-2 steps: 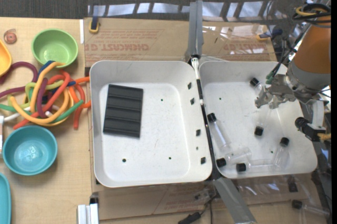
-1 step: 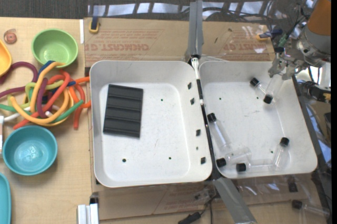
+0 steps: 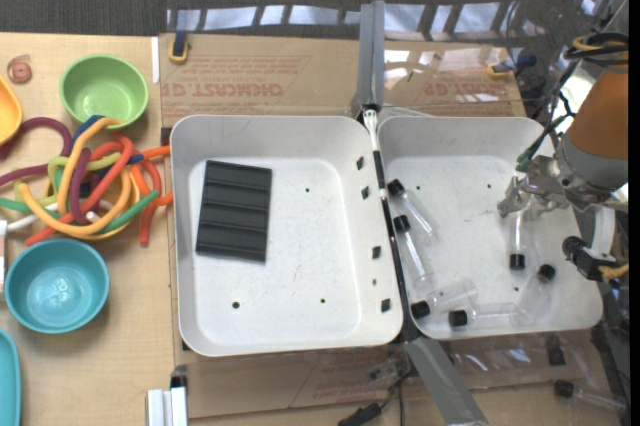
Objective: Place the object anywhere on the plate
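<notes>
Clear plastic tubes with black caps (image 3: 412,214) are the likely objects of the task — several lie scattered across the right-hand shallow white bin (image 3: 470,139), some along its left wall, others near the front edge and the right side. One upright-looking tube (image 3: 518,239) sits just below the two-finger gripper (image 3: 528,197), its black cap toward the front of the bin. Whether that tube is touched, or merely near the tool, cannot be told from this slanted view, and the hand's state is equally unclear: spread or pressed together, I cannot say.

The grey arm with its orange band (image 3: 605,119) reaches in from the right and hangs low over the bin's right half, which suggests a pick is being attempted there.

In the left-hand white bin (image 3: 190,294) lies a flat black ribbed rectangular plate (image 3: 235,210), toward the bin's left side — probably the target, set apart from the tubes so a placement is plain to judge.

Beyond the bins, a green bowl (image 3: 103,91), a turquoise bowl (image 3: 56,284) and a tangle of coloured cords (image 3: 90,179) rest on the wooden bench (image 3: 75,49).
</notes>
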{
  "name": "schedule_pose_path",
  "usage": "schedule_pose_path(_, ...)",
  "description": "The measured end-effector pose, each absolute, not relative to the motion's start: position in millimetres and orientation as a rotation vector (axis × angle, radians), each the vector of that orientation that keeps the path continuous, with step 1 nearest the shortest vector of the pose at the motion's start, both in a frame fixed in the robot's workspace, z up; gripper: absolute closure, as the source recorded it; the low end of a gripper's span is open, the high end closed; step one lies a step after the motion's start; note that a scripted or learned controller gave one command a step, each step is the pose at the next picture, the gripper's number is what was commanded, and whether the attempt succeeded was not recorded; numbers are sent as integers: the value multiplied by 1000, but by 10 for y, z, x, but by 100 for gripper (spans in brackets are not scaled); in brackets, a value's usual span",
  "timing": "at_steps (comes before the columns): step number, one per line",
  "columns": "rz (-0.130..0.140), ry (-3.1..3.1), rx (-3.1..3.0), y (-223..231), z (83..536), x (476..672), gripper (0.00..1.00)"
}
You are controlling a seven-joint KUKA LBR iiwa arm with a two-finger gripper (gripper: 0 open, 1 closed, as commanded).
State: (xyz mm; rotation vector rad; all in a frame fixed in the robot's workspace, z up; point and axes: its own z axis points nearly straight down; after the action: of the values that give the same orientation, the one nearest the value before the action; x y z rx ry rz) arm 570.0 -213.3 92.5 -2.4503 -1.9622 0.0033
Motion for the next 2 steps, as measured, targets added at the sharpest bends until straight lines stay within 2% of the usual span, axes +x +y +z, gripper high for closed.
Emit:
schedule_pose_path(1, 4, -1619, -2693, -2094, 2304, 6538, 100)
schedule_pose_path(2, 5, -1913, -2488, -1828, 1900, 5565, 100)
